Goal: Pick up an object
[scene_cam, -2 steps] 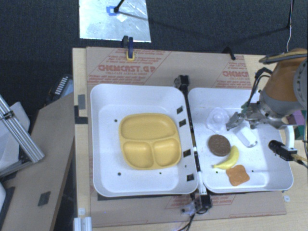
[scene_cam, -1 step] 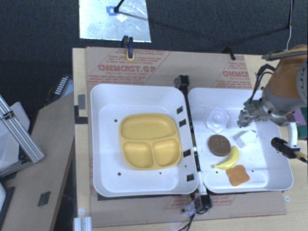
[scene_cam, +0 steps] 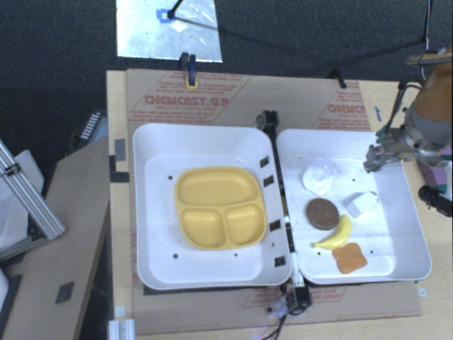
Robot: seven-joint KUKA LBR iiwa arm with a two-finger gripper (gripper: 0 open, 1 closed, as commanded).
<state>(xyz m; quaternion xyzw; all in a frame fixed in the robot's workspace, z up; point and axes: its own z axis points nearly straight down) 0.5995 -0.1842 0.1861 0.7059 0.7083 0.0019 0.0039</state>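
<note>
The right bin (scene_cam: 396, 261) holds a clear plastic cup (scene_cam: 319, 175), a brown round cookie (scene_cam: 322, 213), a yellow banana (scene_cam: 336, 234), an orange toast-like piece (scene_cam: 350, 258) and a small white block (scene_cam: 362, 204). My gripper (scene_cam: 374, 159) hangs over the bin's upper right part, above and to the right of the cup, apart from every object. Nothing shows between its fingers.
The left bin (scene_cam: 152, 190) carries a yellow three-compartment plate (scene_cam: 218, 206). A black divider with clips (scene_cam: 274, 190) runs between the bins. The arm's grey and orange wrist (scene_cam: 433, 108) enters at the right edge. Cardboard lies under both bins.
</note>
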